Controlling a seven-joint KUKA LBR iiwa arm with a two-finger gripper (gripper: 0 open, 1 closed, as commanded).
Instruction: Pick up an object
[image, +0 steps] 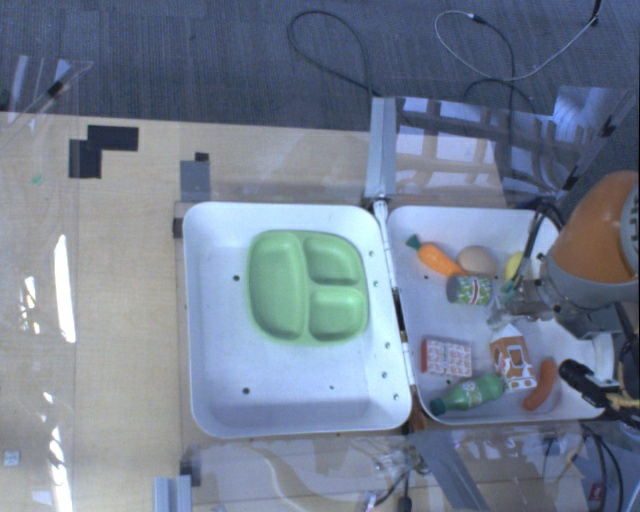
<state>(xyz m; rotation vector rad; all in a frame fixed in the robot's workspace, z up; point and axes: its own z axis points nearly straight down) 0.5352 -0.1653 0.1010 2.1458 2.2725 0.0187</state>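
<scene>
Your gripper (512, 308) hangs over the right white bin (420, 225), low and near the middle of it, and I cannot tell how it is set, because the grey arm with the orange band (598, 240) blocks much of it. Nothing looks picked up yet, so you seem to be at the reaching step, right before the grab. The things you could take all lie in that right bin. There is a small orange toy carrot (435, 258) near the top left, and a tan egg-shaped thing (478, 261) just beside it. A little green and white can (469, 290) lies on its side just left of the gripper, very close. Lower down you have a flat red and white packet (446, 357), a small orange and white box (511, 362), a green plastic bottle (470, 393) lying down, and a red toy sausage (542, 386) by the right corner. The left white bin (215, 400) holds a light green tray with three sections (305, 286). For the next move I think you should pick the can or the box, since they sit closest. Line the gripper up over just one thing, go straight down, and squeeze it, and take care not to bump the neighbours.
</scene>
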